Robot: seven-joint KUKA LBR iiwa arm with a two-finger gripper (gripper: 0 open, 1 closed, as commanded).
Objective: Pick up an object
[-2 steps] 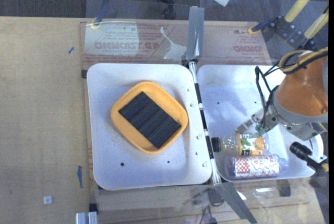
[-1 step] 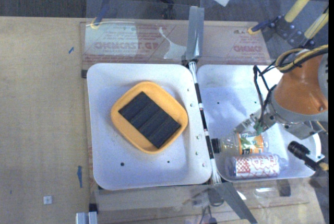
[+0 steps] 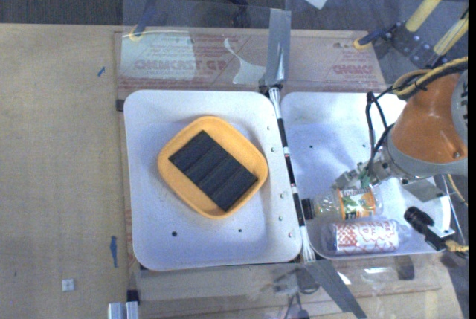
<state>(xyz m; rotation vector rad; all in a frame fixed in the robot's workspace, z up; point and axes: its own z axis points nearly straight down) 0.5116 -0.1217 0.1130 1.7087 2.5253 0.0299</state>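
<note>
The two white bins sit side by side; the right bin (image 3: 327, 124), smooth shallow plastic, serves as landmark. In the left bin (image 3: 149, 236), beside it, lies a rounded yellow tray (image 3: 178, 184) with a ribbed black insert. The grey arm with its orange band (image 3: 428, 128) reaches over the right bin, its gripper (image 3: 355, 180) low at the front half, just above a small clear bottle (image 3: 346, 204) with an orange label. Whether the tool is apart or together cannot be told. A patterned red-and-white can (image 3: 364, 236) lies at the bin's front edge, just beside the bottle. This looks like the grasp step; next the tool must be closed on the slick, rounded bottle and raised straight.
</note>
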